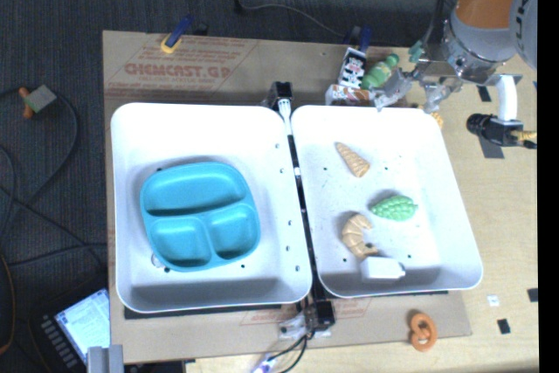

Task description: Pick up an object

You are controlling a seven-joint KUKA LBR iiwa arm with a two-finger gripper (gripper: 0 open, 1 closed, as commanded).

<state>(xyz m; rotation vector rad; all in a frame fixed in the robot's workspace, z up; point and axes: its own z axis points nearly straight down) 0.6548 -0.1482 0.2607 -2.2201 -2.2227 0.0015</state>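
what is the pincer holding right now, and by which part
Cannot be told: the pincer hangs above the right bin's far rim, away from the green piece and pastries lying inside.

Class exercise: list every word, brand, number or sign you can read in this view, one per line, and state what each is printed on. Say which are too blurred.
"CHEMCAST GP": red print on the brown board under the bins; the last letters are uncertain.
Small packet behind the right bin: printed, too small to read.
Device screen at the lower left corner: content too blurred to read.
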